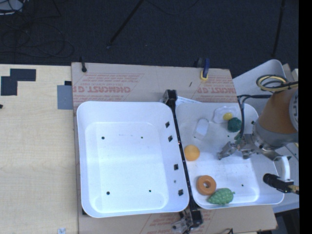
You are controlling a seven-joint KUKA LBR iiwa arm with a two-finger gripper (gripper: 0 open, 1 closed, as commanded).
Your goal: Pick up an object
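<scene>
Because the arm comes in from the right edge, its tool (228,151) sits low in the middle of the right bin (248,179), w/ nothing seen between its fingers; whether they stand wide or narrow I cannot tell. Candidates lie around it: orange ball (191,153) just left, brown ring (206,184) and green bumpy toy (221,197) near the lower rim, dark green ball (234,124) and yellow piece (227,116) above. The left bin (87,130) is probably the drop side.
</scene>
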